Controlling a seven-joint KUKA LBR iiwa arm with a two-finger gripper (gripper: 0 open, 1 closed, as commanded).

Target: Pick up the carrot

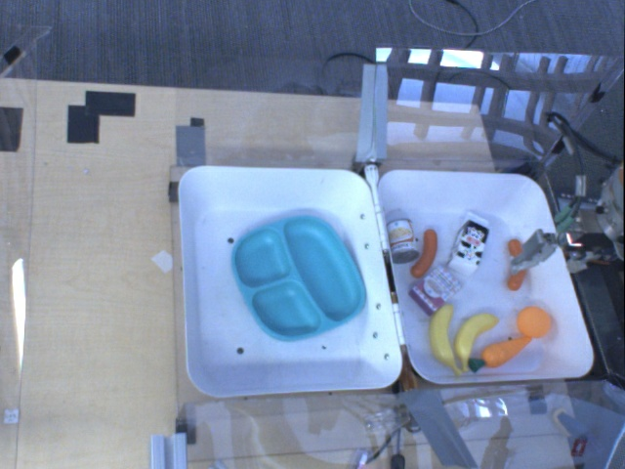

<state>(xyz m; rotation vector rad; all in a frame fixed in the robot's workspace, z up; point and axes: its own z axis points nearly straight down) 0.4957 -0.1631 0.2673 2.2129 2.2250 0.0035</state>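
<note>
The carrot [505, 350] is orange with a green stub. It lies tilted near the front of the right bin [562, 364], between the two bananas [459, 336] and an orange ball [534, 322]. My gripper [535, 249] comes in over the right bin's right side, well behind the carrot and apart from it. It hangs over a thin orange piece [515, 279], whose middle it hides.
The right bin also holds a small can [400, 238], a sausage [426, 252], a milk carton [472, 243] and a purple packet [434, 289]. A blue divided plate [298, 275] sits in the left bin [210, 360]. Cables and a frame stand at the back right.
</note>
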